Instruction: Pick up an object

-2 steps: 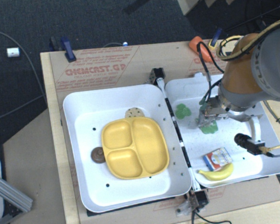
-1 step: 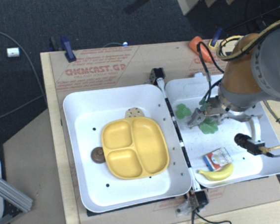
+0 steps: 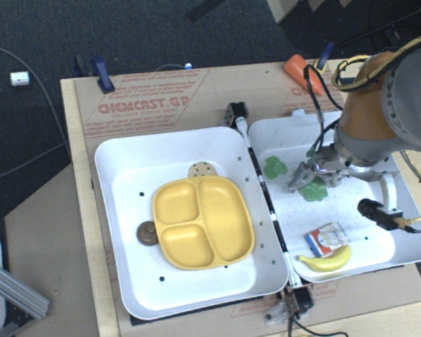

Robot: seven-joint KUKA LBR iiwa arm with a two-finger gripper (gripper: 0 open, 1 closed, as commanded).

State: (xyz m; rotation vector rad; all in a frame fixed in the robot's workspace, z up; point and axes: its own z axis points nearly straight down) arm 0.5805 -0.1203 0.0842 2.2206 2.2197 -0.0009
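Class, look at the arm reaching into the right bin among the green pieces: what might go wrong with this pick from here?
1. The gripper sits between two green pieces, so it might nudge one aside instead of grasping it.
2. Both pieces look small and low, so the jaws could slip off.
3. It works close to the divider wall of the right bin; a pushed piece may lodge against it.

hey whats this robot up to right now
A grey and orange robot arm reaches from the right into the right bin, its end effector low between two green pieces. Nothing is visibly held. A banana and a small packet lie nearer the front of that bin. The left bin holds a yellow divided tray with two round cookie-like items at its edges.
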